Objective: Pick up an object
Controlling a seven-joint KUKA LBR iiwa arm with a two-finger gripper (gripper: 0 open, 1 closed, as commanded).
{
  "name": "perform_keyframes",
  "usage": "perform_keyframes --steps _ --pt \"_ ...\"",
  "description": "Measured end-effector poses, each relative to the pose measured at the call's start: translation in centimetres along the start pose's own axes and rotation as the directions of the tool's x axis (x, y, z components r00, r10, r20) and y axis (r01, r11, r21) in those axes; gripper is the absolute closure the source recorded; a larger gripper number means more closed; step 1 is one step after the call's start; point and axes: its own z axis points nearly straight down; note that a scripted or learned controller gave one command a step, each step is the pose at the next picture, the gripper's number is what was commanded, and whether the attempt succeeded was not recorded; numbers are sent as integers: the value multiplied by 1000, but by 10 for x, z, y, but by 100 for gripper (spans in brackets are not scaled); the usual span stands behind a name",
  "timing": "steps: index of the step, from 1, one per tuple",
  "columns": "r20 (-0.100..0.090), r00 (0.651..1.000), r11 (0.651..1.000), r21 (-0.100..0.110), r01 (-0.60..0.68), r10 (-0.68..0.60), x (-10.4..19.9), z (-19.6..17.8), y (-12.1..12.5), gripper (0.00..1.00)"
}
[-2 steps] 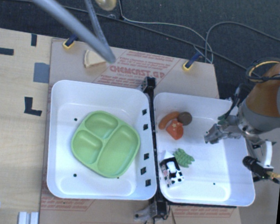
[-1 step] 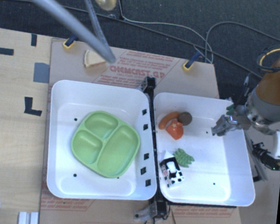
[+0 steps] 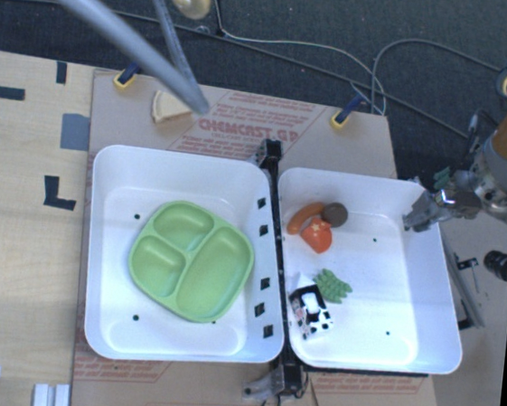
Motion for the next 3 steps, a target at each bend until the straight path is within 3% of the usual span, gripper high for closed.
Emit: perform_keyframes --steps 3 --pt "-3 1000 1000 7 4 -4 159 -2 25 100"
